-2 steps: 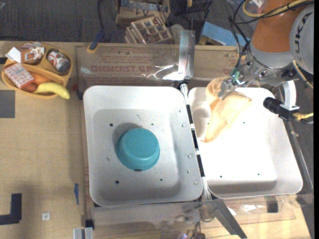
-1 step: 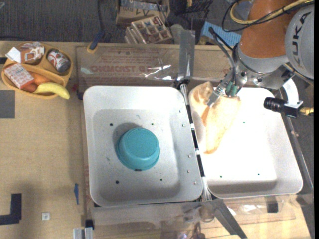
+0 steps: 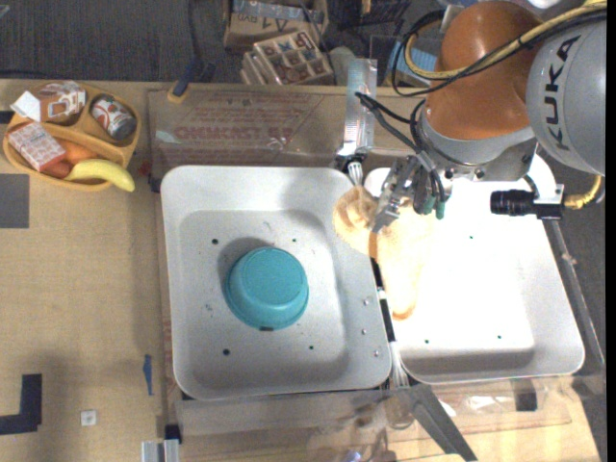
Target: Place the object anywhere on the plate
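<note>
Two white bins: left bin (image 3: 192, 219), right bin (image 3: 520, 335). One teal plate (image 3: 268, 288) in the left bin. One blurred orange object (image 3: 397, 258) just right of the plate, over the seam. One arm, one gripper (image 3: 409, 192). One yellow tray (image 3: 29, 162) far left of the plate, one banana (image 3: 101, 171) on it.

We see the gripper (image 3: 402, 196) over the seam between the two bins, above a blurred pale orange object (image 3: 397, 258) at the right bin (image 3: 500, 340)'s left edge. A teal plate (image 3: 268, 287) sits in the left bin (image 3: 202, 210).
</note>
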`<state>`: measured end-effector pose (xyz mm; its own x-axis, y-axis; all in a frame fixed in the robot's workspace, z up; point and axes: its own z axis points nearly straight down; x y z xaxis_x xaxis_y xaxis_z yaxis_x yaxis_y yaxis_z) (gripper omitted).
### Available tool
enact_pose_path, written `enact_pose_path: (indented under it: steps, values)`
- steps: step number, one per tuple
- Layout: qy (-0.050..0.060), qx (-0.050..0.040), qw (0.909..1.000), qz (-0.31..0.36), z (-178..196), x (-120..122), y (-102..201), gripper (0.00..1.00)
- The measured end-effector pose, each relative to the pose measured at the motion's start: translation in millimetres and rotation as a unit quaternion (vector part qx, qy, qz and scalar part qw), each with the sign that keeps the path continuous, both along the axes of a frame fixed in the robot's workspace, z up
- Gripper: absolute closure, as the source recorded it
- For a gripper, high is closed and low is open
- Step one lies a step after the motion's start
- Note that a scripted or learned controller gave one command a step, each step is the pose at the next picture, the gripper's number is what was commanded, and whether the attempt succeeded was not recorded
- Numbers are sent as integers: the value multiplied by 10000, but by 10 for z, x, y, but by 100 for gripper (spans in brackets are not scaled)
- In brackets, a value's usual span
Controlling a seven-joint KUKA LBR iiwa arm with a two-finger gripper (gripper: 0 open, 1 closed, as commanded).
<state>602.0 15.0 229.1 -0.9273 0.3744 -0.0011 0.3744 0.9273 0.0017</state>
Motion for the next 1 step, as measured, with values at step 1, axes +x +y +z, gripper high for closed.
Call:
enact_pose_path:
  steps: [1]
  values:
    - [-4, 1, 9820, 1889, -73, -183, 486, 100]
